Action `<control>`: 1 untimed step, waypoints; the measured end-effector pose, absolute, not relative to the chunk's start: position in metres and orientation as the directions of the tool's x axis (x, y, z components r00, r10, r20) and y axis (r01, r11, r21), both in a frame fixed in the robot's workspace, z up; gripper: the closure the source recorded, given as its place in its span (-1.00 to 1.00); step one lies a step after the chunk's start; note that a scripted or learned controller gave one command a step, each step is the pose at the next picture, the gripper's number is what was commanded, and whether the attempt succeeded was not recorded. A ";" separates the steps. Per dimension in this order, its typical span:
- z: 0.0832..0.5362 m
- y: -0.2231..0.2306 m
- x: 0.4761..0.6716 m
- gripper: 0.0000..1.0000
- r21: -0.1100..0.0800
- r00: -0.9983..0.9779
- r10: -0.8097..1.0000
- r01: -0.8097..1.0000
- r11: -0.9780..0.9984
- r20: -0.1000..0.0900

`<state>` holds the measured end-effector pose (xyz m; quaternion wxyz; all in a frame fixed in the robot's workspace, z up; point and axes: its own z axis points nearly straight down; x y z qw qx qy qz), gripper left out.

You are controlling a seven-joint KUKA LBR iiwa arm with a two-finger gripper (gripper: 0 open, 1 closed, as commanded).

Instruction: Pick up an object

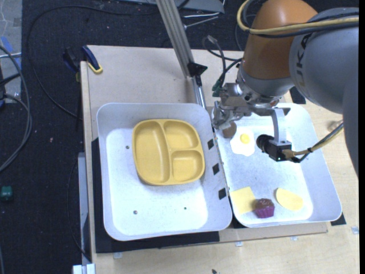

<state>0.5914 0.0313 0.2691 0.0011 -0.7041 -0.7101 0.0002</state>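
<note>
My gripper (224,120) hangs over the far left corner of the right bin (319,170), close to the wall shared with the left bin. A small brown round object (230,131) shows directly under the gripper, touching or just below it; whether it is held I cannot tell. A toy fried egg (244,144) lies just right of it on the bin floor. Near the front of that bin lie a yellow cheese square (242,199), a purple piece (263,209) and a yellow oval slice (289,199).
A yellow divided plate (168,151) lies in the left bin (114,210). A metal pole (177,33) slants up from between the bins' far edges. A black device on a cable (274,148) hangs off the arm above the right bin.
</note>
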 end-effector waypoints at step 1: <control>0.256 0.077 0.593 1.00 -0.002 -0.007 1.000 1.000 0.007 0.001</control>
